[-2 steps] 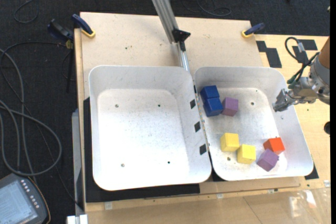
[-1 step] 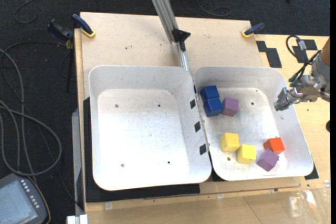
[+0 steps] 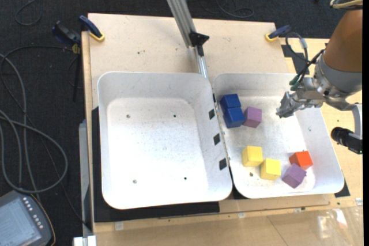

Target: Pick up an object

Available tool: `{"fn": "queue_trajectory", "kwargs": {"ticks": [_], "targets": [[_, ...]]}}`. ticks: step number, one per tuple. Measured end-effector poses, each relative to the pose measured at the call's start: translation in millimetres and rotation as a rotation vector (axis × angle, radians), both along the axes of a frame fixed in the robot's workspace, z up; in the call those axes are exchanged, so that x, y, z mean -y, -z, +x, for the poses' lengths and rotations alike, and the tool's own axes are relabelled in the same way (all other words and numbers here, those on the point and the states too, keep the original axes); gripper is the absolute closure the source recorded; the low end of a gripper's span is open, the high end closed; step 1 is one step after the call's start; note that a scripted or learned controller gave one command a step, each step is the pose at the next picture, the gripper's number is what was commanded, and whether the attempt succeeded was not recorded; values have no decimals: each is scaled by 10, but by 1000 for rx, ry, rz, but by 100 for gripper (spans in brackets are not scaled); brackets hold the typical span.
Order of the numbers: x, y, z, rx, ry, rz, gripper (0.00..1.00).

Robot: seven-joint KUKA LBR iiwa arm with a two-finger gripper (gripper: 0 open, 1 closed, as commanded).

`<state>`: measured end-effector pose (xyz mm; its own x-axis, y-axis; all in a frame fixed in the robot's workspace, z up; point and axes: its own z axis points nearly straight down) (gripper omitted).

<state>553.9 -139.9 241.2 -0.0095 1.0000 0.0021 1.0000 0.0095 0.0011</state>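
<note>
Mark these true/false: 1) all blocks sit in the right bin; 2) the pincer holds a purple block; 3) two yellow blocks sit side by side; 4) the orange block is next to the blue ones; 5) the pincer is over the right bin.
1) True: every block lies in the right bin.
2) False: the pincer hangs apart from the nearest purple block, nothing between its tips.
3) True: the yellow blocks sit adjacent.
4) False: the orange block sits by the other purple block, far from the blue blocks.
5) True.

Grey arm point(image 3: 337, 75), orange band point(image 3: 347, 37)
</note>
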Motion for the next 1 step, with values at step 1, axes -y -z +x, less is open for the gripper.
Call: {"fn": "queue_trajectory", "kwargs": {"ticks": [1], "targets": [[-595, -72, 104, 1, 0, 0, 100]]}}
